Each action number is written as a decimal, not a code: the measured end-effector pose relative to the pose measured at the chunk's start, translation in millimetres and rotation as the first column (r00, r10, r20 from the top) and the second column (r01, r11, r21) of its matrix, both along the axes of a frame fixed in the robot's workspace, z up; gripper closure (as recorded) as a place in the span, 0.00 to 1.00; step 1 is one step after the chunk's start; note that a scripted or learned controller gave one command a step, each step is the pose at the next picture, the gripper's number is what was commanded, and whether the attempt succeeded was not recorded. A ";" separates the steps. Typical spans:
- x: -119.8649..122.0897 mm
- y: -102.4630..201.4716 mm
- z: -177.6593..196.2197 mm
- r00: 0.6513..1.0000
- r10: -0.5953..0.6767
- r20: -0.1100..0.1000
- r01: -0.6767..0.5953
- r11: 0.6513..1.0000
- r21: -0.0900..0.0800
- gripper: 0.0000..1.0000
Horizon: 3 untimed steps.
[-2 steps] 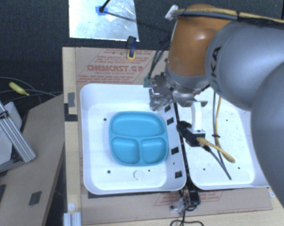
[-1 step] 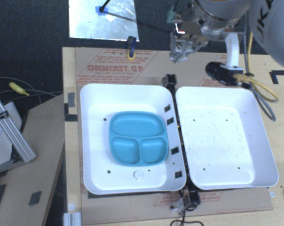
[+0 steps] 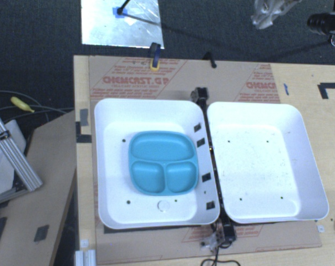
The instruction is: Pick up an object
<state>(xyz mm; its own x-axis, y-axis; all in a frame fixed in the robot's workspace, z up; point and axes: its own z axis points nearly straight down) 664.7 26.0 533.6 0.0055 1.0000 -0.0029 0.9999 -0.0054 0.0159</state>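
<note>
Blue three-compartment plate lying flat in the middle of the left white bin, right white bin alongside, my gripper blurred at top right over dark floor, my jaw state not discernible.

Fixed overhead camera, slanted down on bins.

**Bench surroundings seen from above**

Two shallow white bins sit side by side on a brown cardboard sheet printed with red lettering. The left bin touches the right bin, joined by black clips. At 11 o'clock, a shiny silver sheet lies on dark carpet. At 9 o'clock, a slanted aluminium rail.
</note>
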 end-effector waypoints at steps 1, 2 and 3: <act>-25.9 145.3 -31.9 1.000 0.023 -0.016 -0.023 1.000 0.007 1.00; -49.0 85.0 -79.9 1.000 0.003 -0.019 -0.003 1.000 0.002 1.00; 1.6 23.2 -132.4 1.000 0.003 -0.014 -0.003 1.000 0.002 1.00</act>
